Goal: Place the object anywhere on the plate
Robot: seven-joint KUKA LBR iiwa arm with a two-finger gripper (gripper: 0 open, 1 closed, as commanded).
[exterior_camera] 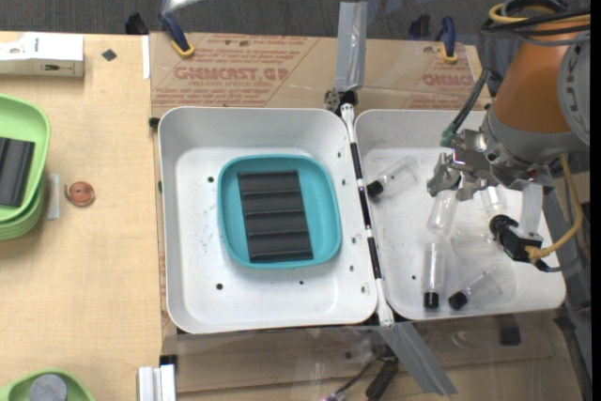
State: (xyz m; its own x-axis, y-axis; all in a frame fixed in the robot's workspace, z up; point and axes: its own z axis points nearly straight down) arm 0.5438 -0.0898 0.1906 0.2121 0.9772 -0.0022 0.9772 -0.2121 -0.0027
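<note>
Gripper (pixel 467 186) above the right bin (pixel 554 296), jaw state indiscernible; clear vials (pixel 434 275) near its front edge; teal plate (pixel 324 202) central in the left bin (pixel 188 277).

Teal plate (pixel 279 211) in left bin (pixel 188 230)

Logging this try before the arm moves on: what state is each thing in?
Teal plate: flat in the left bin, bearing a black ridged insert.
Clear tubes: lying loose in the right bin.
Gripper: low over the right bin, among the tubes.
</note>
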